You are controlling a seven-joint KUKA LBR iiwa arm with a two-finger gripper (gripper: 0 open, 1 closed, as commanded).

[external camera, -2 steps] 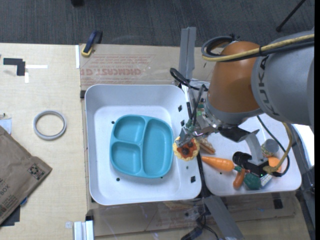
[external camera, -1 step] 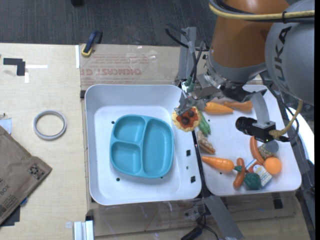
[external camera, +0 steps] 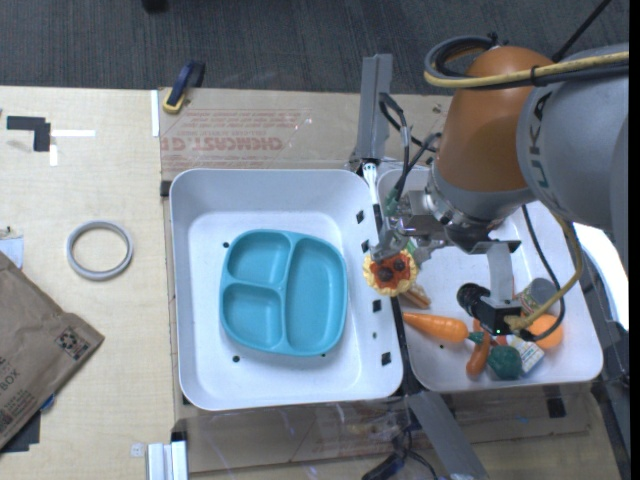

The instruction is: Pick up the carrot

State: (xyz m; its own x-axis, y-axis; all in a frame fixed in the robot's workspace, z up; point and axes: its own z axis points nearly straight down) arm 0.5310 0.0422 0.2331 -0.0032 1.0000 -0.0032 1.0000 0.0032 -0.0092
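Note:
The carrot (external camera: 436,325) is orange and lies on its side in the right bin (external camera: 560,366), near the bin's left wall. My gripper (external camera: 398,240) hangs over the left edge of that bin, above and to the left of the carrot. Just below the gripper is a yellow and red toy food piece (external camera: 390,272), touching or very close to it. The carrot lies apart from the gripper, with nothing on it.
The left bin (external camera: 200,228) holds a blue divided plate (external camera: 284,292). Near the right bin's front lie a second small carrot (external camera: 478,356), a green toy (external camera: 505,362) and an orange piece (external camera: 546,332). A tape ring (external camera: 100,249) lies on the bench.

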